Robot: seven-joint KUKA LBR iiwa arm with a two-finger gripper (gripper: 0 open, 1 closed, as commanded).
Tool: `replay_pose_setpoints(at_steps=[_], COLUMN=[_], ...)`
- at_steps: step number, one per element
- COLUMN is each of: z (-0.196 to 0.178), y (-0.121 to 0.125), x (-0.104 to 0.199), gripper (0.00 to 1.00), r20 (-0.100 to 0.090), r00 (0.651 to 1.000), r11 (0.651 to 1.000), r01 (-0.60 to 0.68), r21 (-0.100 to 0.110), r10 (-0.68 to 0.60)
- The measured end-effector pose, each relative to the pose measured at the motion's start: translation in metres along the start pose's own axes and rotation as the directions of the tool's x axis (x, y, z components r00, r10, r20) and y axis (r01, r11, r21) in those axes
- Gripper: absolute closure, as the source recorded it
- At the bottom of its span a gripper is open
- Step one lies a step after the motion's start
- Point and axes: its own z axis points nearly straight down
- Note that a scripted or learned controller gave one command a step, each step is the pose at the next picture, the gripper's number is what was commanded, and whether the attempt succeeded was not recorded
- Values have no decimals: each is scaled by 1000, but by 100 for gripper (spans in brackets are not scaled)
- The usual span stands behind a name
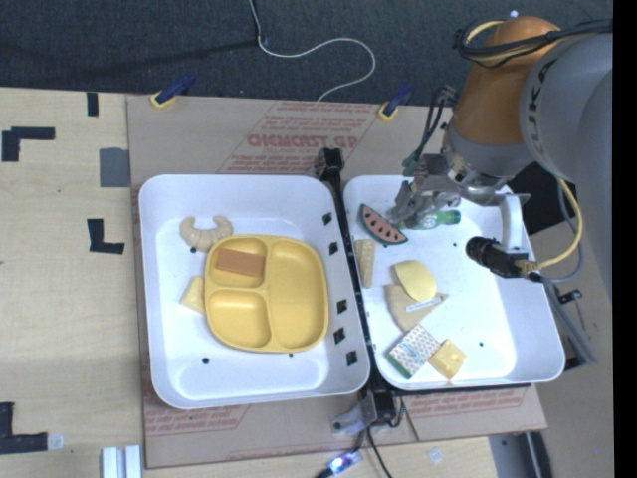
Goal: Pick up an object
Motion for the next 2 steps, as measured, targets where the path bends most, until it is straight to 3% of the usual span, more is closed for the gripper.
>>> replay_pose_setpoints(at_steps=[1,2], z=[-7,-9], y=[-11,7], x=[-17,-9], gripper=[100,100], r20=[1,1], r00=[1000,1000], r11=[1000,1000], r01=[-5,-3], r21=[0,-2], r10=[5,3])
